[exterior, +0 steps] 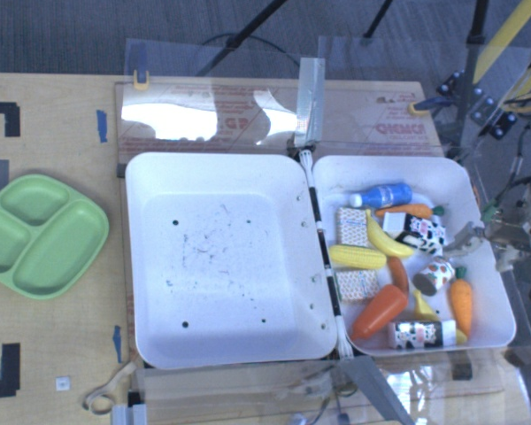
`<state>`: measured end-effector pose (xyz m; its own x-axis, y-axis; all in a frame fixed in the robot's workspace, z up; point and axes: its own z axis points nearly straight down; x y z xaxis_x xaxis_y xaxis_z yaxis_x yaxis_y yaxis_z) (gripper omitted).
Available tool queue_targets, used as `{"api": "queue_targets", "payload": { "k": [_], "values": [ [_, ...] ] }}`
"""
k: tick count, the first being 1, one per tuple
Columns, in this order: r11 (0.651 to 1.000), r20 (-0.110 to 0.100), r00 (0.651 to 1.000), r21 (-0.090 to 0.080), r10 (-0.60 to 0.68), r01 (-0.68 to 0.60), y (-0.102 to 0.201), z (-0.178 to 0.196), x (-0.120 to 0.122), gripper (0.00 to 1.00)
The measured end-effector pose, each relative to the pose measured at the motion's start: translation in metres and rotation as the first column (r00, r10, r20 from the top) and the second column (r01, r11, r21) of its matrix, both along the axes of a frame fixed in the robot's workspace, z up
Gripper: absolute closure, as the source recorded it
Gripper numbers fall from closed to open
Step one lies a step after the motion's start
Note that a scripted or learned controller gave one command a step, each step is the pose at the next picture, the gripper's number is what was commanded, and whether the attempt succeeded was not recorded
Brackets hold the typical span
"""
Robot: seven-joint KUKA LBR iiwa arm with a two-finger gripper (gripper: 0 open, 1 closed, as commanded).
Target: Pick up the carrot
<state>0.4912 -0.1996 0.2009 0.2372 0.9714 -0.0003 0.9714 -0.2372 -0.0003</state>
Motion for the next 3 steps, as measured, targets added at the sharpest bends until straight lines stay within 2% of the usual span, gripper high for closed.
{"api": "queue_targets", "payload": {
  "k": [1,2,3],
  "values": [
    [0.955,-0.002,0.955,0.01,0.295,-0.295,-0.007,-0.102,-0.012,0.0],
    [0.956,-0.001,0.956,0.006,0.292,-0.292,-0.008,-0.093,-0.012,1.0],
    [0.975,0.0,0.975,0.0,0.221,-0.221,0.049,0.01,0.031,1.0]
  ]
}}
